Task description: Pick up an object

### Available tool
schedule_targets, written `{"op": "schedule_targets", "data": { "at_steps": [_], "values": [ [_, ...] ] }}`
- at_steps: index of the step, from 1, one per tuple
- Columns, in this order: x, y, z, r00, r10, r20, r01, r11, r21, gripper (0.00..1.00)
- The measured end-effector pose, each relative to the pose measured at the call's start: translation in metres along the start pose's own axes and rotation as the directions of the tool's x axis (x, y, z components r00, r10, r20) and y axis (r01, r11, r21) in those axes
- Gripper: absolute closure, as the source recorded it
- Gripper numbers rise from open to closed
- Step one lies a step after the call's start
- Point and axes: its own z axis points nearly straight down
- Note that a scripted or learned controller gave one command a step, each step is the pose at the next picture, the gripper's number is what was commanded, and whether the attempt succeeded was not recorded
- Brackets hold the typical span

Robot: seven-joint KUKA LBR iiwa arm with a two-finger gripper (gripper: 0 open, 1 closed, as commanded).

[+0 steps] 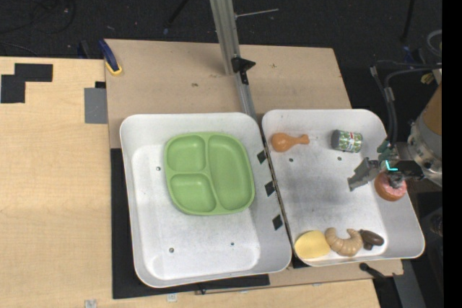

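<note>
The grey two-finger tool (375,171) hangs over the right-hand side of the shallow white right bin (317,223), reaching in from the right edge of the view. One dark finger slants down and to the left toward the bin floor, and a small cyan light glows on the body behind it. Whether the fingers stand apart or together I cannot tell, and nothing can be seen between them.

Just beside the tool, on its right and a little lower, lies a round red-orange object (390,188), close against the bin's right wall. Up and to the left of the tool rests a small green can (347,141) on its side. Farther left, near the bin's far left corner, lies an orange pear-shaped toy (287,141). Below the tool, along the bin's near edge, sit a pale yellow rounded lump (312,246), a tan curled piece (344,242) touching it, and a dark brown piece (371,238) at that one's right end.

Well to the tool's left, the shallow white left bin (144,227) holds a light green three-compartment plastic tray (209,174). Both bins rest on the tan worktop (173,79).
</note>
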Motion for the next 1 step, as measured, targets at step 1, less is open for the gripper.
{"op": "schedule_targets", "data": {
  "at_steps": [1],
  "values": [
    [0.0, 0.0001, -0.0003, 1.0, 0.0, 0.0, 0.0, 1.0, -0.001, 0.0]
  ]
}}
